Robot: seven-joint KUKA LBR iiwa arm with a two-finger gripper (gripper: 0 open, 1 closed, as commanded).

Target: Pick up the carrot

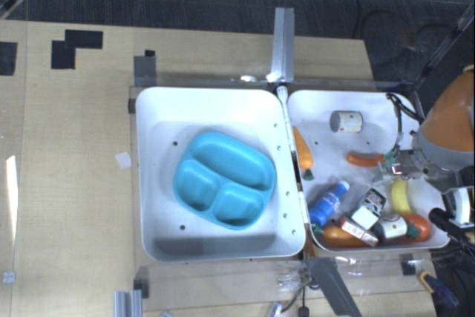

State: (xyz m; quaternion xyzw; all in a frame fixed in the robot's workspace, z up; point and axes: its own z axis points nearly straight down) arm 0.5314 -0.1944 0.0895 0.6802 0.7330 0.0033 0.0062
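At right bin's right edge | gripper (395,165) hovered beside banana (401,195) | opening: cannot tell | carrot (301,148) lay by left wall

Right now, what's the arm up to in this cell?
The KUKA arm reaches in from the right over the right bin, its gripper low among the clutter near a banana and a small sausage. The carrot it is meant to pick lies untouched against that bin's left wall, well apart from the gripper. The left bin holds a blue divided plate. Nothing looks grasped.
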